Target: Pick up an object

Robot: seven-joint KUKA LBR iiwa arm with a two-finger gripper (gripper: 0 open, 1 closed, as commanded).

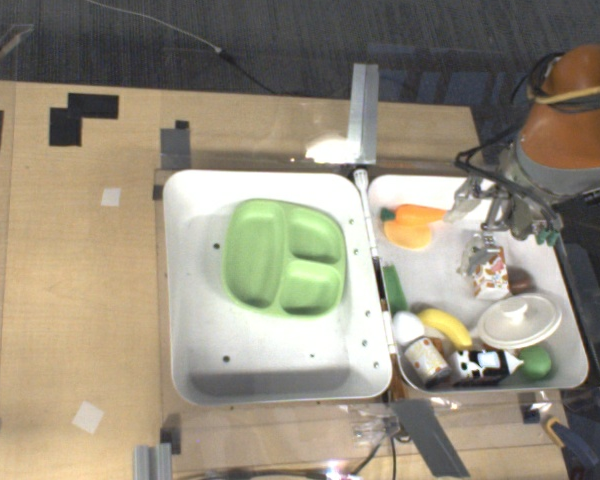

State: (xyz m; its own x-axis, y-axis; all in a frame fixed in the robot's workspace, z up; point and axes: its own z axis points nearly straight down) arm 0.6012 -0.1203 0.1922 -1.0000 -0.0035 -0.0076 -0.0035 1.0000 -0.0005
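Observation:
My gripper (492,218) hangs over the back of the right bin (576,320), under the grey wrist with its orange band. Just in front of it, a small milk-style carton (488,271) stands upright on the bin floor. To the gripper's left, an orange carrot with a green top (416,214) lies on a rounded orange piece (408,235). A yellow banana (446,325) and a white bowl (520,320) lie nearer the front. I see nothing held in the gripper.
The left bin (195,298) holds a green divided plate (283,256). Along the right bin's front sit a jar (426,359), a black-and-white cow figure (479,364) and a green ball (536,362). A green stick (393,288) lies by the dividing wall.

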